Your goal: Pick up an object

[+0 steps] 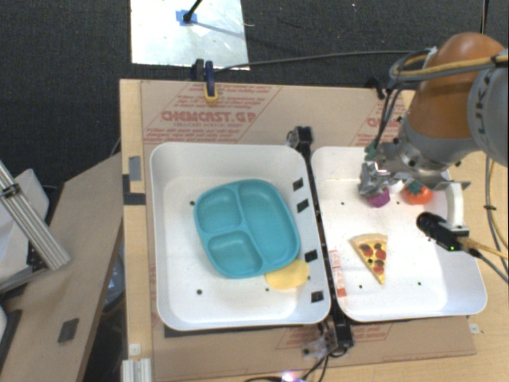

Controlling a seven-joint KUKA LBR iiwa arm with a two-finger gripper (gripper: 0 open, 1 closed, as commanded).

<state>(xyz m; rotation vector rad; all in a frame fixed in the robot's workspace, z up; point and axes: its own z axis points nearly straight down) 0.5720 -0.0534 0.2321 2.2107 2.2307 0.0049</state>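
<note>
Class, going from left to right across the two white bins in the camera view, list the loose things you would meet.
Teal divided plate → yellow disc tucked under the plate's near right corner → pizza slice → orange toy.

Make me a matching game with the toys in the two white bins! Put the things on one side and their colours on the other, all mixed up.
Things:
1. divided tray
2. pizza slice
3. round flat piece peeking from under the tray
4. small toy by the gripper

Colours:
A. purple
B. pale yellow
C. teal blue
D. yellow-orange with red spots

Pairs: 1-C, 2-D, 3-B, 4-A
</note>
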